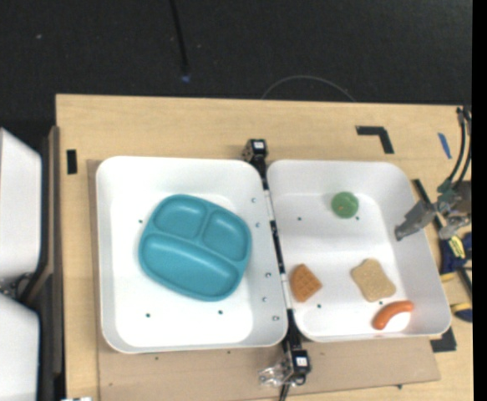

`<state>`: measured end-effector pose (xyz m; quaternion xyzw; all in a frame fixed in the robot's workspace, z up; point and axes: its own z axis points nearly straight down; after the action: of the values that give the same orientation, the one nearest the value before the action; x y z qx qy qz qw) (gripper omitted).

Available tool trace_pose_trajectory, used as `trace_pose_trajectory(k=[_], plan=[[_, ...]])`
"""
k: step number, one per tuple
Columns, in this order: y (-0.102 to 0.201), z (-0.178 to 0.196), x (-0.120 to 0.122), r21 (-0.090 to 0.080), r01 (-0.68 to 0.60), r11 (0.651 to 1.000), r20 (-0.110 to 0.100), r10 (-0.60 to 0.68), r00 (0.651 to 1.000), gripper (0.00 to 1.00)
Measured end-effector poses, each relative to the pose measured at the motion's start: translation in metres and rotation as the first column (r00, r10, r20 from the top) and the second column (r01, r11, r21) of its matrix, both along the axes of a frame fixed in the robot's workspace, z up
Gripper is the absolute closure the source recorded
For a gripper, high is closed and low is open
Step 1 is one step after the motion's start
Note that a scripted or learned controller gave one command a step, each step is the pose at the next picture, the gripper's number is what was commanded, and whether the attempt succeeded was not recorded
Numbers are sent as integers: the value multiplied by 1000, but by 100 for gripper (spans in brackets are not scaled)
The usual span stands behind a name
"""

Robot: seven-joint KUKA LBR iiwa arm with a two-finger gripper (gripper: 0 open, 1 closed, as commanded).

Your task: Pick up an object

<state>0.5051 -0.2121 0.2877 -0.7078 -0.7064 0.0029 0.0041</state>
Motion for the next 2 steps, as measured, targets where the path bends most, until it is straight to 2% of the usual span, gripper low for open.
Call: trace_pose_trajectory(k=[1,2], plan=[[1,6,1,-2,-3,1000,9,3,1000,0],[0,-46,11,-3,-1,1000,7,1,1000,0]])
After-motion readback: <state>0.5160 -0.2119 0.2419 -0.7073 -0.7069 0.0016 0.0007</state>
